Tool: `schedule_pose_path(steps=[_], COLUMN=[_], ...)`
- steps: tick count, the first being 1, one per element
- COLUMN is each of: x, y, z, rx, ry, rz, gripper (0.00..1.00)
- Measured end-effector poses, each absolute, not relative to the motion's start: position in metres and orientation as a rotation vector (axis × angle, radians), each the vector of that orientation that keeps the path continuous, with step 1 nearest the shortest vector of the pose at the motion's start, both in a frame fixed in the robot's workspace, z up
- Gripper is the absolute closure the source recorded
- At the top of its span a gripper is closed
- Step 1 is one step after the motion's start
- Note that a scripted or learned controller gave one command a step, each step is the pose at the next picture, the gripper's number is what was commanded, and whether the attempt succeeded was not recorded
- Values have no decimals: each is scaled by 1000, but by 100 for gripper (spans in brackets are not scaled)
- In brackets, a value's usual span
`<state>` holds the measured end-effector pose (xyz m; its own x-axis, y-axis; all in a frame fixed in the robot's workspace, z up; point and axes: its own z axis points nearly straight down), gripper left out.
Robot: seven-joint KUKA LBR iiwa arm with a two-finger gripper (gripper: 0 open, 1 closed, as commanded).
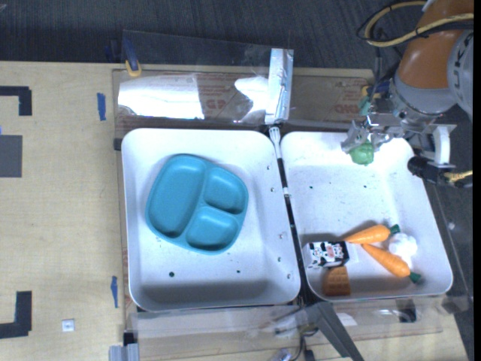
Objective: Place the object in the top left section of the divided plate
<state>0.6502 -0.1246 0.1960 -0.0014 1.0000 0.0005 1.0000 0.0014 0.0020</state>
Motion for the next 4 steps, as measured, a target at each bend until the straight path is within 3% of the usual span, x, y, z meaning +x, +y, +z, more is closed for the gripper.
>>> schedule_pose_path(steps=[1,3,4], x=[622,637,637], y=[-34,126,124], z=[184,201,200], rx=[2170,2028,2031], ry=[2275,2398,2395], rz=[1,5,3], gripper=[100,100,0])
